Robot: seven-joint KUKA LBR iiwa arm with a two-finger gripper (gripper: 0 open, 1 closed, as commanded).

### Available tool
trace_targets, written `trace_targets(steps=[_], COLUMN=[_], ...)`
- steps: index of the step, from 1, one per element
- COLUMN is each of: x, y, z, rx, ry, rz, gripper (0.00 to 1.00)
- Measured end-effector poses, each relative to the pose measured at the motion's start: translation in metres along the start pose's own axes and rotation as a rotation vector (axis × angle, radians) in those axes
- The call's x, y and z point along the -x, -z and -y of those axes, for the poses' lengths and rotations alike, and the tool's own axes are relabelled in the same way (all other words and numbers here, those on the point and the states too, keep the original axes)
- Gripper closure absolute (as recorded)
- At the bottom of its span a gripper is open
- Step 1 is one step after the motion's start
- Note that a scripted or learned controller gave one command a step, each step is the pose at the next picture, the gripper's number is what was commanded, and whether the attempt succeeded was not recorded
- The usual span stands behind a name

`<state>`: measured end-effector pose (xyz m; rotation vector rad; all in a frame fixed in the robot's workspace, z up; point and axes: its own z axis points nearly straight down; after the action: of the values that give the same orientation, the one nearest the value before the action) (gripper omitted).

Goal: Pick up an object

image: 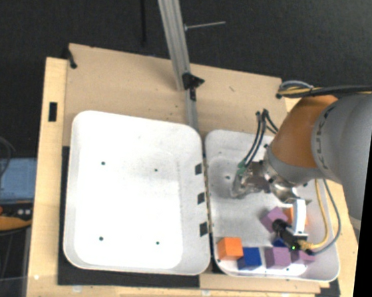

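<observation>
My gripper (242, 184) hangs over the upper middle of the right bin (223, 149), its fingers pointing down toward the bin floor; nothing shows between them. Along the bin's front wall lie an orange block (230, 247), a blue block (250, 258) and a purple block (279, 257). Another purple block (273, 220) lies further back, partly under the arm's wrist. All of the blocks sit below and to the right of the gripper, apart from it.
The left bin (130, 191) stands beside the right one on the wooden bench (147, 79). A metal pole (175, 32) slants up from the back of the bins. The grey and orange arm (322, 137) covers the right bin's far right part.
</observation>
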<state>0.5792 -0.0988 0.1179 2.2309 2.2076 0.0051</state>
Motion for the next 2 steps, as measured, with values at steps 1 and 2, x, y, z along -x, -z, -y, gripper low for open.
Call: trace_targets(steps=[1, 2], x=[-0.008, -0.011], y=[0.049, 0.097], z=[0.001, -0.009], rx=[0.002, 0.002], ry=[0.014, 0.014], rz=[0.001, 0.001], gripper=[1.00, 1.00])
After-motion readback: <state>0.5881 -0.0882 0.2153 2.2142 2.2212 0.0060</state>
